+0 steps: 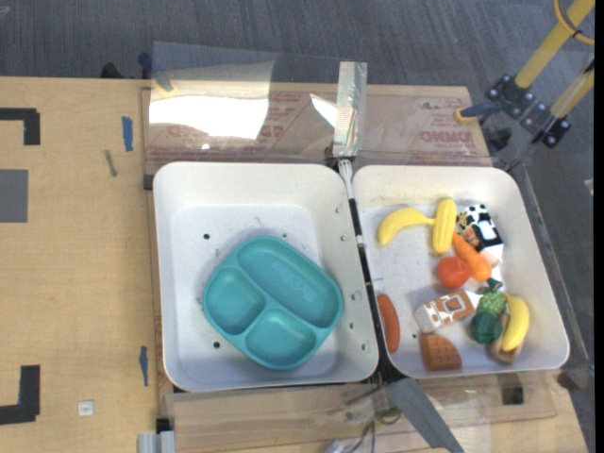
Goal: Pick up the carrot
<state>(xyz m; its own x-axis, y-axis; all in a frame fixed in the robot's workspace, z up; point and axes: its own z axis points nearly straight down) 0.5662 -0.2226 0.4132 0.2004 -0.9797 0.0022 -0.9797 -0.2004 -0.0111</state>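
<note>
Lying in the right bin (pixel 538 253), the carrot (pixel 472 256) sits wedged between a red tomato (pixel 453 272) and a black-and-white toy (pixel 479 226). We judge it light, rigid, smooth plastic, likely slippery, so we would grip across its thicker middle. We cannot tell the pincer's state.

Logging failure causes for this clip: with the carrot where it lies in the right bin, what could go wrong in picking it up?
1. The carrot lies packed between the corn, a tomato and a black-and-white toy, so the fingers may catch a neighbour instead.
2. It seems to rest partly on the tomato, tilted, so it may slip or roll when pinched.
</note>
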